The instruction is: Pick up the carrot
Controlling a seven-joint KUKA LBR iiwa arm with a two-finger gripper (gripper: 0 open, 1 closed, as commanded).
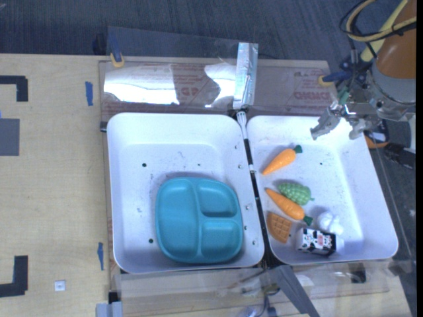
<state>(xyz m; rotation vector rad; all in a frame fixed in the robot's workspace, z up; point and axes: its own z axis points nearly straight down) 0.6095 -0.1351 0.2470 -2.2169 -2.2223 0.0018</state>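
1. Your gripper [338,123] hangs over the right bin's [370,197] far edge; its fingers stand apart, gripping nothing.
2. Down-left of your gripper, near it, one carrot [279,160] lies on the bin floor; a second carrot [286,204] lies farther below, just beside a green knobbly toy [295,192].
3. Well left of your gripper sits a teal tray [198,220] in the left bin [132,177].

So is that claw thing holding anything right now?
No. The gripper hangs open above the right bin, nothing between its fingers; both carrots lie in it.
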